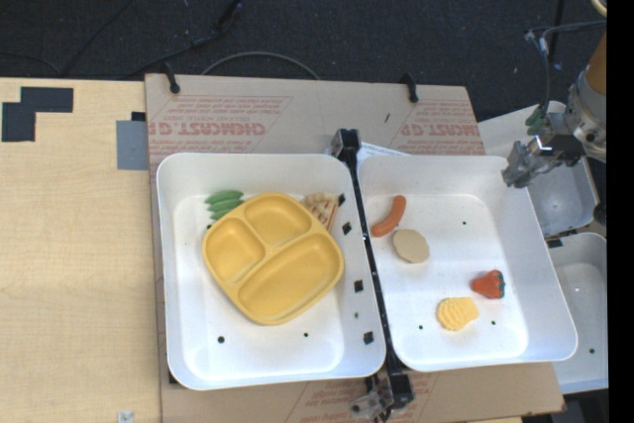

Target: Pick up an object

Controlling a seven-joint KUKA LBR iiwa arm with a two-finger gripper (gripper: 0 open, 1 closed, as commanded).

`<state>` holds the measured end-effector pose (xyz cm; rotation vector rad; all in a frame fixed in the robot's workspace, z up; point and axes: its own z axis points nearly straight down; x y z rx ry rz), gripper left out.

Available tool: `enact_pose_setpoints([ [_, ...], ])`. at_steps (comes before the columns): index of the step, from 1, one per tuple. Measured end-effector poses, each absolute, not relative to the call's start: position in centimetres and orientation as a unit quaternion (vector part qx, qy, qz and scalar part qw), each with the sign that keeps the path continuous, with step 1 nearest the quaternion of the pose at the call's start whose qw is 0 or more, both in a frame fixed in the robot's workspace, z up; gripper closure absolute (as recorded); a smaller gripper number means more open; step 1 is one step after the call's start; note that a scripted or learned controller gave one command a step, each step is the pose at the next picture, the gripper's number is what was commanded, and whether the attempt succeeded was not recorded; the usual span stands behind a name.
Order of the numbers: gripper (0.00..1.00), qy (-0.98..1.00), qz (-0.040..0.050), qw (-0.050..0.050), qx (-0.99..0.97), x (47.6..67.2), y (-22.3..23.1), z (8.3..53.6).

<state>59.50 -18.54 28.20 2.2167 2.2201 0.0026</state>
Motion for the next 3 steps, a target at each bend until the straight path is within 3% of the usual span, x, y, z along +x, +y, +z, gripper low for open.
enact_pose_setpoints([
  [3,1.0,0.709,-0.0014,-0.003,0.706,56.2,-2.7,26.3],
])
